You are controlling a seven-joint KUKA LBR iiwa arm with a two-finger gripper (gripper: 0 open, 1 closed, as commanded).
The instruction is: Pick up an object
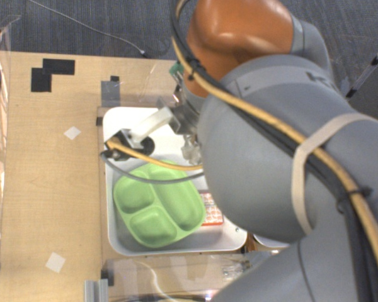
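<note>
Green plastic caught the eye first: a divided tray [159, 209] with three compartments lay tilted in the white bin [116, 234], filling most of its lower half. Just beside the tray's right edge, a small red-and-white packet [211, 209] peeked out from under my arm. A yellow cable [152, 158] and a grey one curved across the bin above the tray's upper rim, running from a black fitting [125, 140] near the bin's upper left corner.

My gripper [190, 148] hung over the upper part of the bin, above the tray and apart from it, close to the yellow cable. Its tip was largely hidden by my own wrist, so I could not tell how it was set or whether anything was in it. A white bar [150, 124] reached from the wrist toward the black fitting.

My grey arm [277, 168] swept in from the right, bulky and bent downward, the orange band [239, 17] at the top, covering the right side of the pale wooden worktop [50, 187].
</note>
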